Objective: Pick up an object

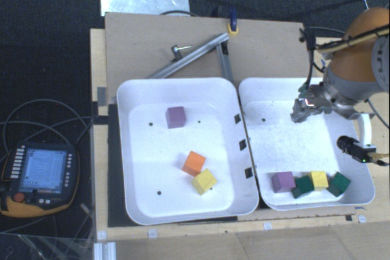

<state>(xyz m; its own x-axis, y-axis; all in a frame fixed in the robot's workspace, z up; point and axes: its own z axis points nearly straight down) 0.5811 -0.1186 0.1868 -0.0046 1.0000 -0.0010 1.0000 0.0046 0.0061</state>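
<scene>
The end effector [303,110] hangs over the upper middle of the right bin [268,89], near its back wall, with bare white floor all round it; whether it is released or clenched I cannot tell, and nothing shows in its grip. The arm [359,58] reaches in over the bin's right rim, crowding that side.

Along the right bin's front wall sits a tight row: a purple cube [283,181], a dark green block [302,187], a yellow cube [319,179] and another green block [338,182], each touching or just beside its neighbour and close against the wall.

The left bin [131,100] has more room: a purple block [175,117] alone toward the back, and an orange cube [194,162] touching a yellow block [205,181] nearer the front, well off the walls.

A metal bar [192,54] lies slanted on the table [262,45] behind the bins.
</scene>
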